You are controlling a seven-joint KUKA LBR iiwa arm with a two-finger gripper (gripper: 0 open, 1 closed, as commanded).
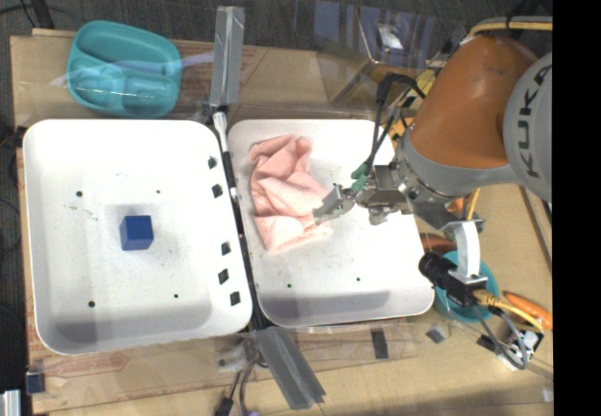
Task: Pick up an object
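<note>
Wooden bench [113,348] with two white bins, and the gripper [329,206] sits at the crumpled pink cloth's [282,187] 4 o'clock edge, probably going for a fold, can't tell its grip state.

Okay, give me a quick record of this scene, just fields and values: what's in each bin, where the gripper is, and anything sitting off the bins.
left bin: one blue cube, apart from the walls
right bin: crumpled pink cloth, in the half nearer the divider
gripper: over the right bin, at the cloth's right edge
grip: cannot tell from this view
off the bins: teal plastic container on the bench beyond the left bin
</note>
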